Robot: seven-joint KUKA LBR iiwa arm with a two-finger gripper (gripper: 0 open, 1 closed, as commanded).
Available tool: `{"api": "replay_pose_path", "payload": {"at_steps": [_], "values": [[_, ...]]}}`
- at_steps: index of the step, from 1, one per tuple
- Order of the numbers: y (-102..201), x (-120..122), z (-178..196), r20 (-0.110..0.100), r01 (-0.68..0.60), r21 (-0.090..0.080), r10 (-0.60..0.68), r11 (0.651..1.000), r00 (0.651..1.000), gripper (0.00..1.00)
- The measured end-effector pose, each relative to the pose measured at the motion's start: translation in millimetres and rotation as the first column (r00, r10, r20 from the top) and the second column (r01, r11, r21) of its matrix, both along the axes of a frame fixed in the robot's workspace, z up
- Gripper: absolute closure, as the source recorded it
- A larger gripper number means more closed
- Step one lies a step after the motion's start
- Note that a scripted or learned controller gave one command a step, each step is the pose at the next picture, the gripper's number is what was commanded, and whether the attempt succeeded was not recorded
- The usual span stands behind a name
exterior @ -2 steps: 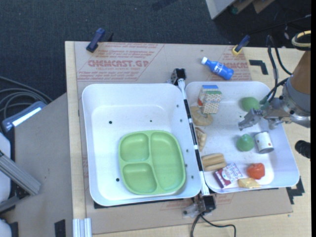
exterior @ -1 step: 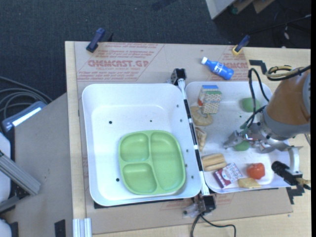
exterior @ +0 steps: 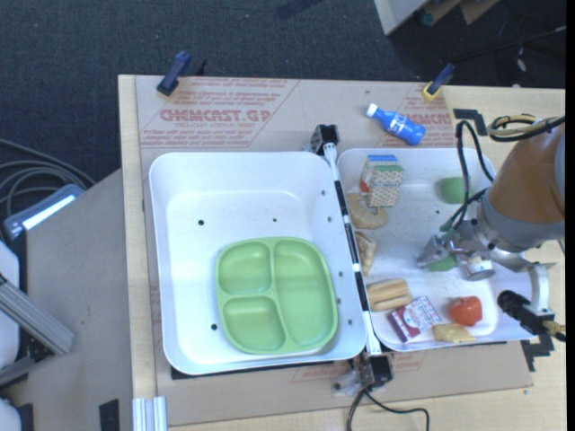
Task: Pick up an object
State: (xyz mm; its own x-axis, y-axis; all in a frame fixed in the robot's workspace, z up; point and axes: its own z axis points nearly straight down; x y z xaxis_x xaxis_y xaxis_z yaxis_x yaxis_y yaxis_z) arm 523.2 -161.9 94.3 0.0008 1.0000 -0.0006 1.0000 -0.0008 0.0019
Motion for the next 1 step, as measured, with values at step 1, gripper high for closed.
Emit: {"api": "replay_pose_path", "payload": {"at_steps": [1], "values": [[72.0, 41.5, 90.7, -0.001, -0.002, 0.001, 0.002, 1.0, 1.0, 1.0]]}}
